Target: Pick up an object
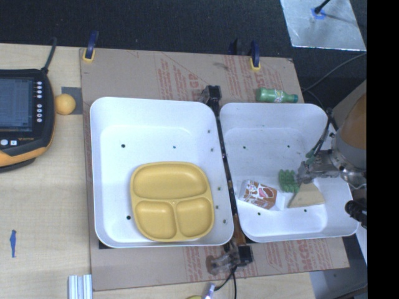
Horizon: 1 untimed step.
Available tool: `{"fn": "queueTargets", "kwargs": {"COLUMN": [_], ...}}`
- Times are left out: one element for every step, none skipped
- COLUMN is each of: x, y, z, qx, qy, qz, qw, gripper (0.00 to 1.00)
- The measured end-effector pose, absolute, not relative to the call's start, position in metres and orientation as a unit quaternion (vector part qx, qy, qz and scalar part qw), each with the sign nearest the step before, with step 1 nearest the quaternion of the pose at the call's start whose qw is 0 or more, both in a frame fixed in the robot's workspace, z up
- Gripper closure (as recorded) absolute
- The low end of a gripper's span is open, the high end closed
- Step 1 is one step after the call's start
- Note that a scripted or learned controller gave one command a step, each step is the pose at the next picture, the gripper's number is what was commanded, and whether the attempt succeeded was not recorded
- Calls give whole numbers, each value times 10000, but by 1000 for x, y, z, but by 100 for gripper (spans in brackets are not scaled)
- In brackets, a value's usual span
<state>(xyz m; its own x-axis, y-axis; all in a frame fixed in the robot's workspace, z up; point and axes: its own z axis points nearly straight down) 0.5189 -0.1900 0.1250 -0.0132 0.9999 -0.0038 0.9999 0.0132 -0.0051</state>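
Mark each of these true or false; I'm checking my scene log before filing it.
1. The yellow three-compartment plastic tray lies in the left white bin. True.
2. The green bottle lies inside the right white bin. False: it rests on the cardboard behind that bin.
3. The small red-and-white carton is in the right white bin. True.
4. The gripper hovers over the left bin. False: it is over the right one, near the green knobbly object.

We see two white bins (156, 114), a pale yellow divided tray (172, 200), a small green studded object (287, 179), a red-and-white printed packet (259, 194), a tan wedge (307, 197), a green bottle (276, 95) and brown cardboard (162, 73) with red lettering.
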Motion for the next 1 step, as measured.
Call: {"fn": "queueTargets", "kwargs": {"x": [519], "y": [-190], "z": [125], "qx": [-7024], "qy": [-7118], "qz": [31], "qw": [4], "gripper": [0]}}
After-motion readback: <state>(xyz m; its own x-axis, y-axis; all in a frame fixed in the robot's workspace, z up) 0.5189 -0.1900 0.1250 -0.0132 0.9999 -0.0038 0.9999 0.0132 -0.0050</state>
